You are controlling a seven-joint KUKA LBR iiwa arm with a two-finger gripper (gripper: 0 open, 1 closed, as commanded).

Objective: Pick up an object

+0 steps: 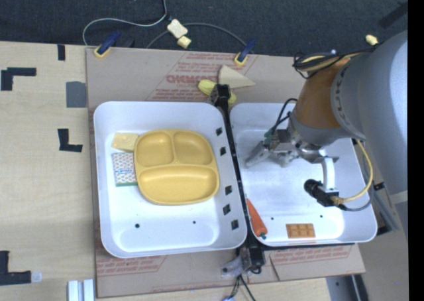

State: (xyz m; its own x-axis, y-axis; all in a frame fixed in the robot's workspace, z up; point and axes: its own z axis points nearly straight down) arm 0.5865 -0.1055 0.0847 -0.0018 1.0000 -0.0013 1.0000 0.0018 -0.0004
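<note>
Grey fingers (255, 156) of my hand (260, 154) are spreading open, grasping nothing, over the right bin (358, 227), right of centre; carrot (256, 218) lying bottom-centre.

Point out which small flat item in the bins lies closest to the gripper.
The orange waffle-like square in the right bin, near its front edge. It shares that bin with the gripper; the pale yellow piece and patterned card lie in the left bin.

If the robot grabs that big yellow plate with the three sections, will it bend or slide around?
The yellow plate looks like molded plastic, so probably stiff and light. It lies flat in the left bin, so gripping its low rim may be tricky, and it could slide on the smooth white floor.
</note>
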